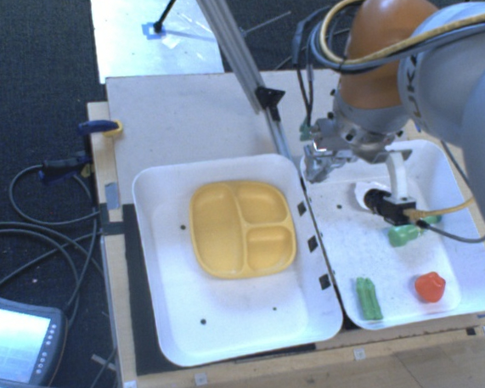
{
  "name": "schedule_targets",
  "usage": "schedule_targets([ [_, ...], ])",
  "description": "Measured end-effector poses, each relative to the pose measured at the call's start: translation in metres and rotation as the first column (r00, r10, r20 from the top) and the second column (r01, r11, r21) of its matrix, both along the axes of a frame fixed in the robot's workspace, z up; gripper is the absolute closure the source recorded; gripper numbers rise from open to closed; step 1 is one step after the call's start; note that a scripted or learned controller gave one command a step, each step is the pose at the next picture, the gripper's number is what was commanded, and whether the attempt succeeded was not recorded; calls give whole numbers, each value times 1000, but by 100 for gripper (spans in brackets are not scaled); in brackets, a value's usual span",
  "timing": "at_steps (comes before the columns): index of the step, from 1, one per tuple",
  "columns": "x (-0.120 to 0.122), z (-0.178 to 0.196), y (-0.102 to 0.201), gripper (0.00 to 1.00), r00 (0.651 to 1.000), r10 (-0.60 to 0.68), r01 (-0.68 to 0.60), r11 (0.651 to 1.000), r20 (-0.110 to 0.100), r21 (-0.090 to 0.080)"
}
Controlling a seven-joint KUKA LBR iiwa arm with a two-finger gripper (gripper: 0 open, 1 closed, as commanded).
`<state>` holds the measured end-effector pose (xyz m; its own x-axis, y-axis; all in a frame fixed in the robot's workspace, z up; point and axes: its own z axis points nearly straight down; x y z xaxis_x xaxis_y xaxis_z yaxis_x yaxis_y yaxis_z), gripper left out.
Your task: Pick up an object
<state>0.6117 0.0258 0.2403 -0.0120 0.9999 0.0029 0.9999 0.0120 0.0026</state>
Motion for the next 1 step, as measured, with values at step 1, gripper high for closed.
schedule_targets([
  [1, 0, -10, 50, 100, 1000, -1, 1, 1000, -2, -1],
])
